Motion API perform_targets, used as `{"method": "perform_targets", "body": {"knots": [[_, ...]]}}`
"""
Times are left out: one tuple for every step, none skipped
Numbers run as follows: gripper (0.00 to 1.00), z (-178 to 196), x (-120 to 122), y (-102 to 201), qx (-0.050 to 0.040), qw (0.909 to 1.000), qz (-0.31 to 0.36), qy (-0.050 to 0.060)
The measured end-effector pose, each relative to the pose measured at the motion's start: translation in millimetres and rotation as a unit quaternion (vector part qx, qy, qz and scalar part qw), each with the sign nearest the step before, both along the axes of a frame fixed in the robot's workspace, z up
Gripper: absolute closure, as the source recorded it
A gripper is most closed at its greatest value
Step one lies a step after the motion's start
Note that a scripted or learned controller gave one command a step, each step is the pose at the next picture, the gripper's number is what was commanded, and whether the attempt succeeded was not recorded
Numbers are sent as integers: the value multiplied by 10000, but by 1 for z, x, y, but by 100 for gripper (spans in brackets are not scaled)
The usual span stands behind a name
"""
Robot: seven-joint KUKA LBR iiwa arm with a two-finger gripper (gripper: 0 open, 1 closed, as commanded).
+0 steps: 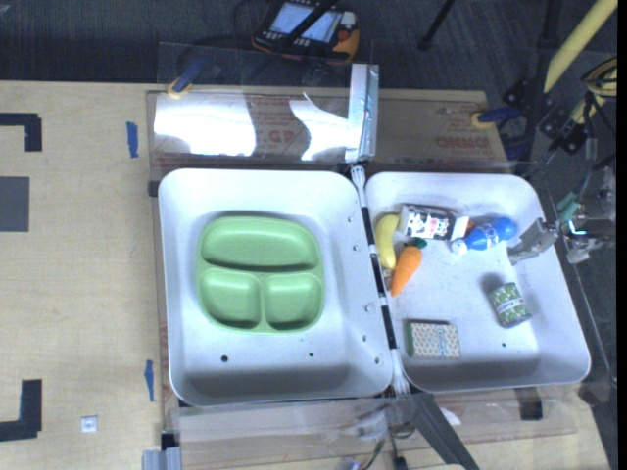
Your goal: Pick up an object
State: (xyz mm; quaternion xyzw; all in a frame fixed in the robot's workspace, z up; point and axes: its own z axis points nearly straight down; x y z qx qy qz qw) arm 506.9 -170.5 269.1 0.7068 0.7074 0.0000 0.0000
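Note:
The right bin (549, 346) holds several objects. A yellow banana (386, 239) lies at its left wall, with an orange carrot (406, 267) beside it. A white and black carton (429, 225) lies next to a blue bottle (487, 234) near the back. A small green can (509, 304) sits toward the right. A flat patterned packet (433, 339) lies near the front. My gripper (539, 240) is at the bin's right rim, just right of the blue bottle and above the green can. Nothing is visibly held.
The left bin (186, 360) holds a green divided plate (261, 268). A clear plastic panel (255, 116) stands behind the bins. Cables and stands (578, 96) crowd the back right. The tan bench top (69, 292) stretches to the left.

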Motion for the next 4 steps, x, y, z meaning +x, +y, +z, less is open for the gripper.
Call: {"method": "perform_targets", "body": {"knots": [[0, -139, -3, -25, 1, 9996, 290, 0], [0, -169, 9, -1, 8, 9962, -866, 13], [100, -159, 9, -2, 6, 9961, -880, 6], [100, -73, 10, 58, -3, 9558, -2941, 9]]}}
